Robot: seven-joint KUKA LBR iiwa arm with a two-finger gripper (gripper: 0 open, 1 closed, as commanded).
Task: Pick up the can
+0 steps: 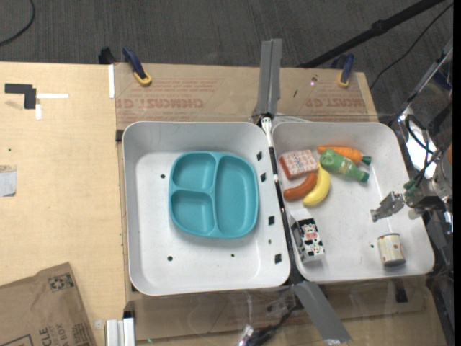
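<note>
Can sits free in the right bin, end effector hovering just beyond it.

The can point(391, 250) lies at the near right corner of the right bin point(346, 265); the end effector point(387, 205) hangs just beyond, fingers too small to tell whether spread. Left, a cow-print carton point(308, 238); farther, banana point(318, 188). The left bin point(144, 193) holds a teal tray point(215, 194).
</note>
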